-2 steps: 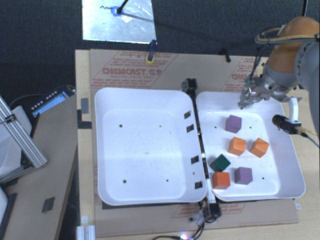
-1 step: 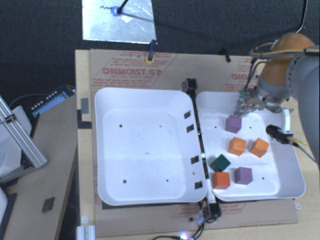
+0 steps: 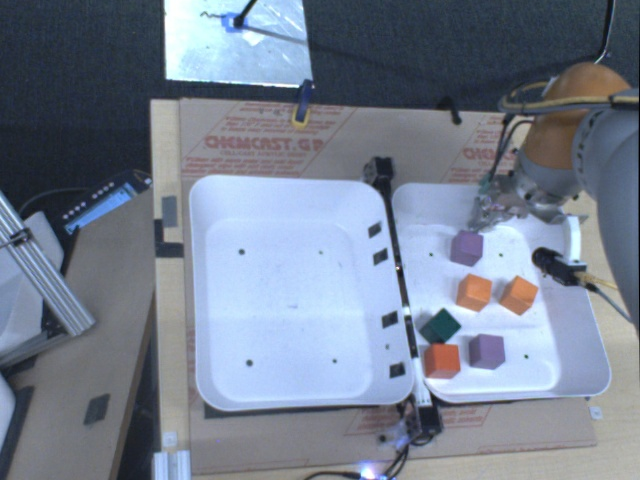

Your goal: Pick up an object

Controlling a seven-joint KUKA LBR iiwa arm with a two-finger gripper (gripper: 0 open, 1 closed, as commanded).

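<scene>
Dark carpet surrounds the bench; a brown cardboard sheet [image 3: 250, 133] lies under both bins, printed in red with what reads as "CHEMCAST GP" at its upper left, with smaller red lines beneath too fine to read. Similar red print repeats at the upper right and along the lower edge, mostly covered. A shiny metal plate [image 3: 237, 26] sits on the carpet above the cardboard. A yellow and blue clip [image 3: 301, 108] grips the cardboard's top edge. At far left, a dark device with a blue strip [image 3: 100, 203] rests on a side table.

Left bin [image 3: 290, 388]: white, nothing in it but small dark dots. Right bin [image 3: 580, 338]: white, holding six blocks. Purple block [image 3: 466, 247] near the top, just below the gripper. Two orange blocks side by side at mid-bin, one left [image 3: 475, 291], one right [image 3: 519, 294], close but apart. Green block [image 3: 440, 324] tilted diamond-wise, just above an orange-red block [image 3: 442, 360]. Second purple block [image 3: 487, 351] just right of that.

Arm: enters from upper right, orange band [image 3: 570, 93] above the grey wrist [image 3: 600, 158], wrist bent down toward the right bin's top-left area. Gripper [image 3: 487, 211] is low over the bin, just above the top purple block; contact cannot be judged. Finger spacing: cannot tell, metal parts blur together. Nothing visible between them.
</scene>
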